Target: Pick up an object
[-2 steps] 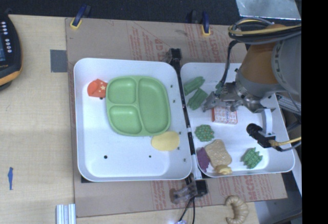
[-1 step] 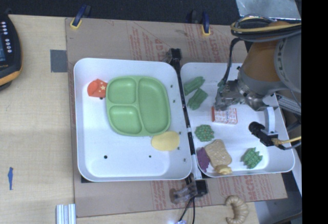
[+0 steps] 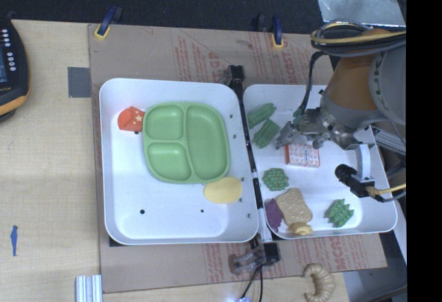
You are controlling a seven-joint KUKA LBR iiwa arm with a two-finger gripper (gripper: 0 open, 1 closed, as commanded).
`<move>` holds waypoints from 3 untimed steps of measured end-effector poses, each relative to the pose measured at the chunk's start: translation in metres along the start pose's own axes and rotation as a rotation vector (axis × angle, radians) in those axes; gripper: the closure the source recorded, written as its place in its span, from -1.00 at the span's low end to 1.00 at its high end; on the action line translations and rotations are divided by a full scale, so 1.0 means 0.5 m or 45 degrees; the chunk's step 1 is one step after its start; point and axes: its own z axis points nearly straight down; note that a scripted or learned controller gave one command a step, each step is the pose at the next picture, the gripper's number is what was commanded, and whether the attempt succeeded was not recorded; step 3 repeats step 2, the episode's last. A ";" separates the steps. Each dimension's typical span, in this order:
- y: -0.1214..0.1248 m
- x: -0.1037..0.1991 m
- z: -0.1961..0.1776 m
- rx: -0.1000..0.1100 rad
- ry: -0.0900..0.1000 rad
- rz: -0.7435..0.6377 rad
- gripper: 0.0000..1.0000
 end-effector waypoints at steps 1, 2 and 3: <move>-0.017 0.009 0.045 -0.003 0.002 -0.003 -1.00; -0.014 0.006 0.018 -0.007 0.003 0.000 1.00; -0.014 0.006 0.018 -0.007 0.003 0.000 1.00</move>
